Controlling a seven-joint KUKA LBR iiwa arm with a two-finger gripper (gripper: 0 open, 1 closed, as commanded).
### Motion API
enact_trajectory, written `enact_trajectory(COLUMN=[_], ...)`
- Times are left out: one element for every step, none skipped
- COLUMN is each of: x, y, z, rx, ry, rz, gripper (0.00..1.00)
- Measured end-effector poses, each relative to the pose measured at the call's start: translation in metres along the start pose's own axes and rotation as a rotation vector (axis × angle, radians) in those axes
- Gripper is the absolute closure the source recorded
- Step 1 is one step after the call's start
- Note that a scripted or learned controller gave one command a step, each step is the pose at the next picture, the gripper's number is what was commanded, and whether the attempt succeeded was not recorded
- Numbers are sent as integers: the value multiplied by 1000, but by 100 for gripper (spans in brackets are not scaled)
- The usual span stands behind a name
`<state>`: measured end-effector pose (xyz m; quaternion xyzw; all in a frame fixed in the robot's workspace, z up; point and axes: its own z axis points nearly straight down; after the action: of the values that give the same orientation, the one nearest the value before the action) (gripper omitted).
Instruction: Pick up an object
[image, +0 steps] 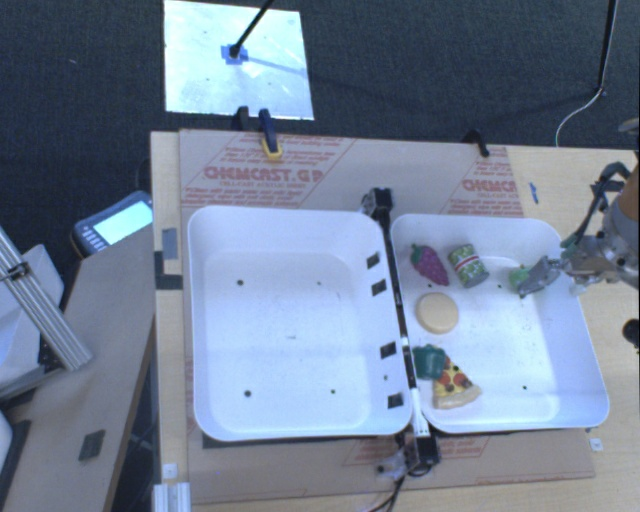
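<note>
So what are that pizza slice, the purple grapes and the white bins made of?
The pizza slice and the grapes look like moulded plastic toy food: flat bright colours and a slight sheen, though soft rubber can't be ruled out. The bins seem to be thin formed plastic, smooth and matt white, with rounded corners and shallow sloped walls.

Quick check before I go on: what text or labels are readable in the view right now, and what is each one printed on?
"CHEMCAST GP", red print on the brown sheet behind the left bin.
"CHEMCAST", same red print, on the sheet behind the right bin; what follows it is too blurred to read.
Can label: too small to read.
Lit screen of the device at left: too blurred to read.
</note>
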<state>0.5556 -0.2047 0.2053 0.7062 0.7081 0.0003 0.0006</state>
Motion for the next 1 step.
enact_trajectory(x=[-2], y=[21], z=[-138], rx=[-17], ry=[-6], rz=[-3], gripper=[0])
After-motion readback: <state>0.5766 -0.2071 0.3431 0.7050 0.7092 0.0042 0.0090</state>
